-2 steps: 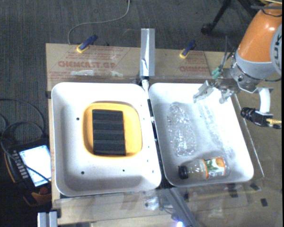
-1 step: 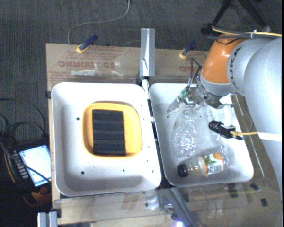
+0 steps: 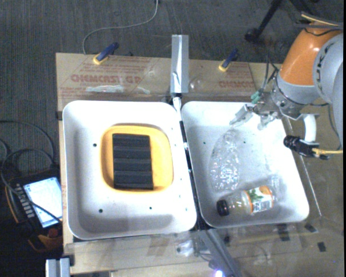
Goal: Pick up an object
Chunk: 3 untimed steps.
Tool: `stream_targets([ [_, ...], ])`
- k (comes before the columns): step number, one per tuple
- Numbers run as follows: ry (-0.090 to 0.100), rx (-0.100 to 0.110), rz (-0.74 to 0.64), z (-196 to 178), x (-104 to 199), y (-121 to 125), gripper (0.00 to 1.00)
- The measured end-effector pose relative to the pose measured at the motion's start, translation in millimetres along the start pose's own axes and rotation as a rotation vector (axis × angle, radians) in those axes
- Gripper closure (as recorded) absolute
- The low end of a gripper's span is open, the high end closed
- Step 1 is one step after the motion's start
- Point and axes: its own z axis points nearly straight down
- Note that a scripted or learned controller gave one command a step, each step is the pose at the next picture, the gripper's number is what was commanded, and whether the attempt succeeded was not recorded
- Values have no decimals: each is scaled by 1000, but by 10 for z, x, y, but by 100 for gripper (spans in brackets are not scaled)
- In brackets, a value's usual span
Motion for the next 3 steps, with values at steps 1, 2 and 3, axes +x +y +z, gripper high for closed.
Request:
stream_targets([
  [1, 12, -4, 140, -120, -137, -617, 0],
  [2, -11, -30, 44, -322, -138, -1212, 0],
  [3, -9, -64, -53, -39, -120, -1269, 0],
])
